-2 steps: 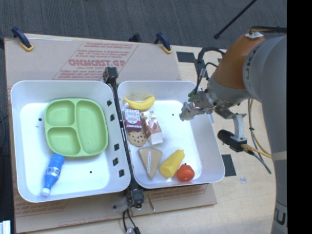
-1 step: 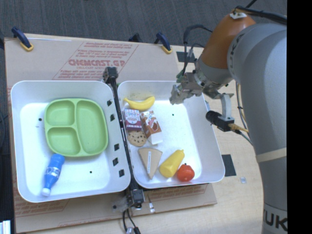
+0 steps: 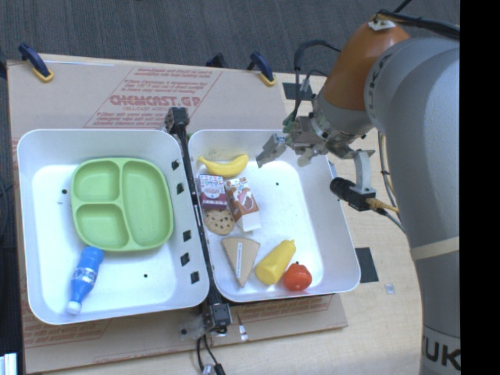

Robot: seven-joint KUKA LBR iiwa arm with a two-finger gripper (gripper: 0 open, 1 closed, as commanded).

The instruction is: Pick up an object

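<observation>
Nearest you in the right-hand bin (image 3: 332,233): a red tomato (image 3: 297,276) touching a yellow squeeze bottle (image 3: 276,261), with a wedge of cheese (image 3: 241,257) just beside them. Further up — a cookie (image 3: 220,222), two small snack packets (image 3: 226,196) whose labels are too small to read, then a banana (image 3: 224,164) near the far wall. None of these is lifted; all lie on the bin floor.

The left-hand bin (image 3: 31,233) holds a blue bottle (image 3: 84,276) near the front and a green divided plate (image 3: 123,203) behind it.

The arm's grey body is cut off at the right; you see the orange band (image 3: 363,53) and the wrist bent down over the right bin's far corner. The gripper (image 3: 291,148) hangs above that corner, beside the banana but apart from it. Its fingers are splayed apart with nothing between them, though cables clutter the view there.

Beyond the bins lies a cardboard sheet (image 3: 148,96) with red print, clamped at its far edge.
</observation>
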